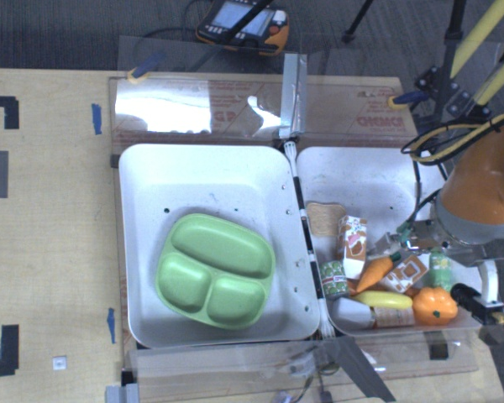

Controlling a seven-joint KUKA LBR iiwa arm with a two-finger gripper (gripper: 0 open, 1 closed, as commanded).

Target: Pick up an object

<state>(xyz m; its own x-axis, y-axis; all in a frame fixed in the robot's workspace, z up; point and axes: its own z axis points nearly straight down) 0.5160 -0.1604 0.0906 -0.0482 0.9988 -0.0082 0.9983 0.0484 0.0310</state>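
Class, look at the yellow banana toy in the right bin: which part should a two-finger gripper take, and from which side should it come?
Grip the banana across its narrow middle, coming from above. It lies flat and long, hemmed by the orange fruit and the carrot, so only its top is free.

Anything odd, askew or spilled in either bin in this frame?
Nothing looks spilled or broken. The green divided tray sits askew, alone in the left bin. In the right bin, the toy items are heaped in the near corner: carrot, banana and orange overlap, beside the gripper.
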